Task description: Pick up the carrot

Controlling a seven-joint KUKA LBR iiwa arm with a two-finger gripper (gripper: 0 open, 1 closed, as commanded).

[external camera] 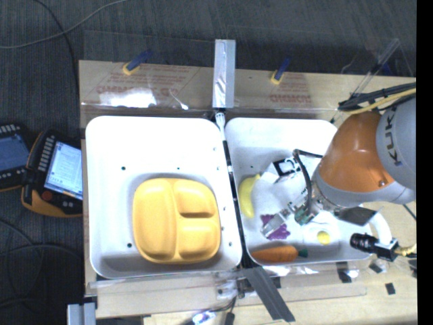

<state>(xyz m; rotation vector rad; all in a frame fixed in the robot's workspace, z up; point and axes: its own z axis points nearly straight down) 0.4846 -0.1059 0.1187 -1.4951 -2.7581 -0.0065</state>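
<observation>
The carrot (274, 254), orange with a dark green end, lies flat along the near wall of the right bin (270, 135). My gripper (300, 212) hangs over the middle of that bin, up and to the right of the carrot and apart from it. It sits right beside a purple object (274, 226). The arm's orange band (352, 162) and grey wrist hide the bin's right part.
A yellow banana-like piece (248, 193) lies by the divider in the right bin, and a small yellow-and-white item (323, 236) is near the carrot's right end. The left bin (108, 147) holds a yellow compartment tray (177, 219). A handheld pendant (54, 175) lies off the bench's left.
</observation>
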